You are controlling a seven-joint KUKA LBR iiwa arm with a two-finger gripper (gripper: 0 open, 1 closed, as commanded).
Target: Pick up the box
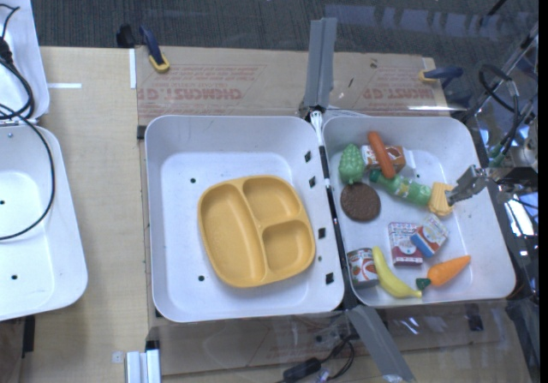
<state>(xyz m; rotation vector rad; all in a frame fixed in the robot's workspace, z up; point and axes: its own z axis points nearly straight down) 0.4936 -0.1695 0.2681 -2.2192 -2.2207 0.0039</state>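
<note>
Two small boxes lie in the right bin [479, 280]. A red-and-white box [402, 245] lies flat near the bin's middle, and a white box with blue and red print [431, 236] touches its right side. A third, brown-and-orange box [392, 154] sits at the back under a carrot. My gripper [459, 191] reaches in from the right, low over the bin's right side. Its tip is next to a yellow cheese wedge [441, 200], above and to the right of the two boxes and apart from them. Nothing shows as held.
The right bin also holds a green vegetable [350, 163], a brown cookie [360, 201], a green corn-like piece [408, 190], a banana [392, 277], a carrot [449, 270] and a small can [360, 267]. A yellow divided plate [255, 230] lies in the left bin [171, 201].
</note>
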